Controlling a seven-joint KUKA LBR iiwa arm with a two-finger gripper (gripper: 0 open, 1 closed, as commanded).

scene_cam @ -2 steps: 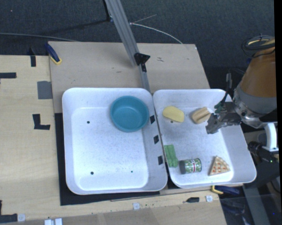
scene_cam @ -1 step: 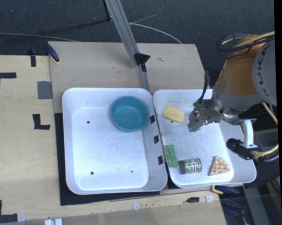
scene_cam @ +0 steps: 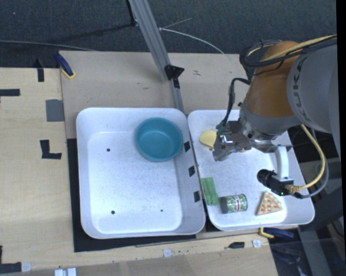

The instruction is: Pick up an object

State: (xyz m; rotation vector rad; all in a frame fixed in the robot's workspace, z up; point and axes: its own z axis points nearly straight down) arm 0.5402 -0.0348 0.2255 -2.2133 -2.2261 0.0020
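Your gripper (scene_cam: 221, 151) hovers over the right bin (scene_cam: 297, 215), just beside the yellow object (scene_cam: 207, 138); you cannot tell its opening or any hold.

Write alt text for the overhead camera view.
A grey arm's tool hangs over the right bin beside a yellow object; a can, pizza slice toy and green block lie nearer. The left bin holds a blue bowl.
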